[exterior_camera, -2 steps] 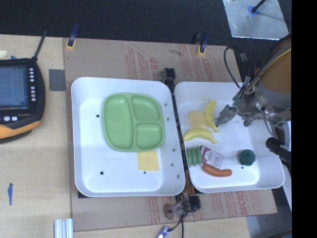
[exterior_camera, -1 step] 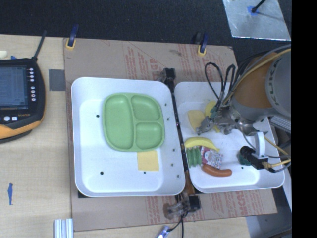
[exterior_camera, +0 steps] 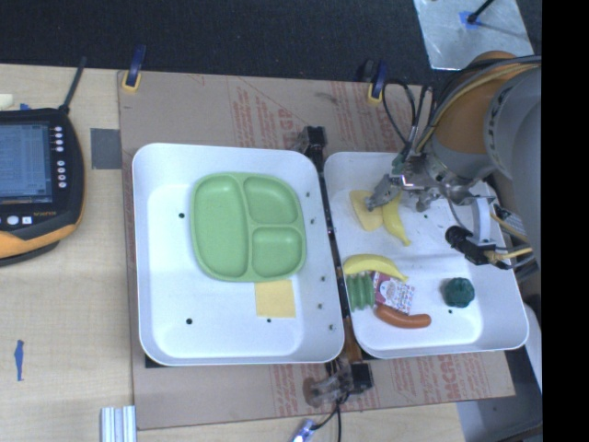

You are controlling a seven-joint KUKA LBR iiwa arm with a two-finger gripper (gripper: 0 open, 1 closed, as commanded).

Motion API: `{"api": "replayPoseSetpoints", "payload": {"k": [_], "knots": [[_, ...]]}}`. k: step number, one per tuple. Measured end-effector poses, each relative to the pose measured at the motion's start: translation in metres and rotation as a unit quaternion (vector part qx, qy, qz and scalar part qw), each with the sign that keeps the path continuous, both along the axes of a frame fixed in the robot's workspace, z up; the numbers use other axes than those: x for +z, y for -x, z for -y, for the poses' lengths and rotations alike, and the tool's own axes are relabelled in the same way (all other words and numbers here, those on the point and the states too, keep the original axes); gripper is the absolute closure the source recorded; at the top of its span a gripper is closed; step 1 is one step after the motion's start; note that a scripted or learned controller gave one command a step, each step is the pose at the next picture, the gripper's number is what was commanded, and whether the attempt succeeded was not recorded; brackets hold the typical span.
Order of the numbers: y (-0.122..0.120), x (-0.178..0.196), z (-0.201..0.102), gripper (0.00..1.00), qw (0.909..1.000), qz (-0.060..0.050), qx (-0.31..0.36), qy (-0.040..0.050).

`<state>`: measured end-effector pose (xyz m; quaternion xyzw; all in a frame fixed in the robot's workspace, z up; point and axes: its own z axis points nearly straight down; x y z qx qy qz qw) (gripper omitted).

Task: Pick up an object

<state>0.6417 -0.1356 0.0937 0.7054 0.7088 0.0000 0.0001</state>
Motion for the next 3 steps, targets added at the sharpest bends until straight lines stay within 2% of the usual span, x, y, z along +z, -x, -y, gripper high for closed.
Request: {"api": "replayPoseSetpoints", "payload": {"k": [1,2,3], "knots": [[0.057,0.0,-0.028,0.0,1.0,0.0,0.0,0.0005],[0.016,-0.001,0.001,0.0,1.0,-0.001,-0.001,0.0],[0.016,0.009,0.002,1.0,1.0,-0.002,0.0,-0.0003]]}}
